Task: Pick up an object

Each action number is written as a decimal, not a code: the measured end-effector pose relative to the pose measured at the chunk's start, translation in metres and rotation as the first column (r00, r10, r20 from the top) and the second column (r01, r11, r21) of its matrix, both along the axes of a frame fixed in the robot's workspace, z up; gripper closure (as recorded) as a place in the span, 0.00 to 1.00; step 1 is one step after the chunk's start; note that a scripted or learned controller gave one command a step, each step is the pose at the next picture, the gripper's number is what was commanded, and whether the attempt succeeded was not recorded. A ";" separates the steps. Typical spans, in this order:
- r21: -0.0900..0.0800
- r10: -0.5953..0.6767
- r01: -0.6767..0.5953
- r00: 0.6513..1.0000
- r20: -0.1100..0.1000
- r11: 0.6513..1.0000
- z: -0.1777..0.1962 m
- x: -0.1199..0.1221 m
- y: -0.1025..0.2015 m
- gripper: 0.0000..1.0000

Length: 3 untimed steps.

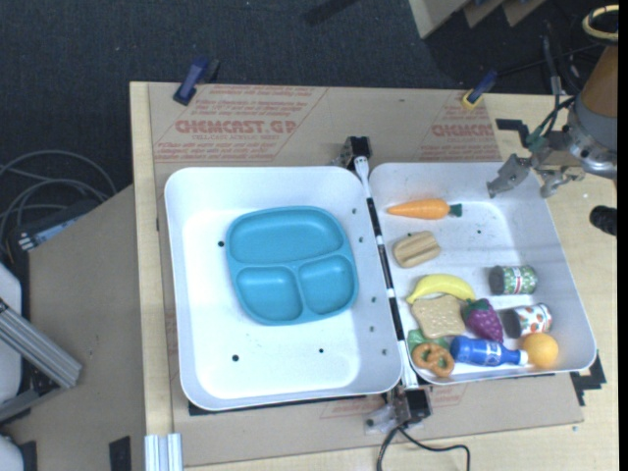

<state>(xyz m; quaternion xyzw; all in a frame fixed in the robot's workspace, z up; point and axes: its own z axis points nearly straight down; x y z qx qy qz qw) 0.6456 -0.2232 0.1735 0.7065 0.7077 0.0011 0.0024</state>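
The right bin [491, 189] holds an orange carrot [420, 208], a bread roll [416, 248], a yellow banana [441, 286], a slice of toast [438, 314], purple grapes [483, 318], a pretzel [433, 358], a blue bottle [488, 352], an orange fruit [540, 348], a green can [513, 280] and a red-and-white can [531, 319]. My gripper [531, 176] hangs over the bin's far right corner with its two fingers spread apart and nothing between them. It is well clear of the carrot, the nearest item.
The left bin [196, 263] carries a blue divided plate [292, 263]. Clamps sit between the bins at the far [357, 149] and near [412, 403] ends. Blue clips [195, 79] mark the board's back edge. Cables [44, 204] lie at the left.
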 end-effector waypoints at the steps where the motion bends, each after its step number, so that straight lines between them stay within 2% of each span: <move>1: 0.013 0.003 -0.003 1.000 -0.009 1.000 -0.090 -0.054 0.005 0.00; 2: 0.005 -0.002 0.002 1.000 -0.008 1.000 -0.087 -0.113 0.008 0.00; 3: 0.002 -0.002 0.002 1.000 -0.002 1.000 -0.076 -0.112 0.007 1.00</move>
